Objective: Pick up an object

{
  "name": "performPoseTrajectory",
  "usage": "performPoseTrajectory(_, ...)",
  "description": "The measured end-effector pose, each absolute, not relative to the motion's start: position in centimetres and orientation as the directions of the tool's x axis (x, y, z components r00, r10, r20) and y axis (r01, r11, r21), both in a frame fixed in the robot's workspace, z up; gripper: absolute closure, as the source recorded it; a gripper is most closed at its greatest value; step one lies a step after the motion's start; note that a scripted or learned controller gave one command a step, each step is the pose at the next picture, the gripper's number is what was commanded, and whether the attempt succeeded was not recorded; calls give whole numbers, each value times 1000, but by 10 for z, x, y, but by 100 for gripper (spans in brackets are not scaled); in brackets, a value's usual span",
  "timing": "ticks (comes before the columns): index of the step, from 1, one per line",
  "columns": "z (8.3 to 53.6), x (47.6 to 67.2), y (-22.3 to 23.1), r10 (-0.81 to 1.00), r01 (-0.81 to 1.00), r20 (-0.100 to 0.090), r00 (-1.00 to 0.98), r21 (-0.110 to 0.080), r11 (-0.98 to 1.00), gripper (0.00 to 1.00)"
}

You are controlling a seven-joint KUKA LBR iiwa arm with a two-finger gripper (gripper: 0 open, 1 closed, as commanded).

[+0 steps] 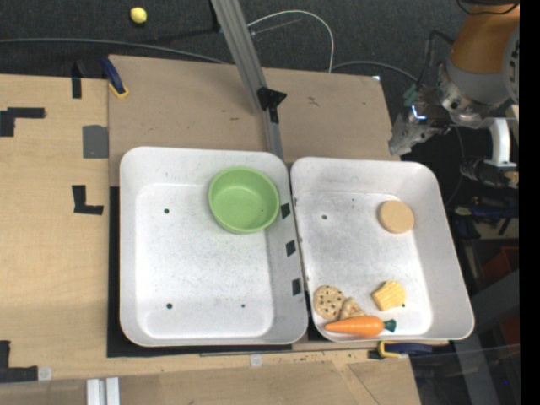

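Two shallow white bins sat side by side on the bench. The left bin (143, 251) held a single green bowl (244, 199), upright, in the corner farthest from the camera and nearest the seam where the two bins met.

The right bin (354, 184) held the rest. A round tan disc (396, 216) lay across the seam from the bowl, well apart from it and close to the bin's outer wall. Much farther from the bowl, along the near wall, a small group lay together: a brown speckled cookie (327, 299), a yellow wedge (388, 294) beside it, and an orange carrot (358, 326) with a green tip lying lengthwise in front of both, touching or almost touching the cookie.

The gripper (408, 133) hung beyond the far outer corner of the right bin, off to the bowl's far right, above the dark floor and over none of the objects. Whether it was open or closed could not be told.
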State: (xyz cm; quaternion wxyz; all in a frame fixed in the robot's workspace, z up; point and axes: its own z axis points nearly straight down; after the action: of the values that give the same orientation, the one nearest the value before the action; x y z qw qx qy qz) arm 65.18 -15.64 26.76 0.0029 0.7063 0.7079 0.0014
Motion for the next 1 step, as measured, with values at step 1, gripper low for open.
performPoseTrajectory(1,275,652,-156,1000,1000,0,-2,0,2,100)
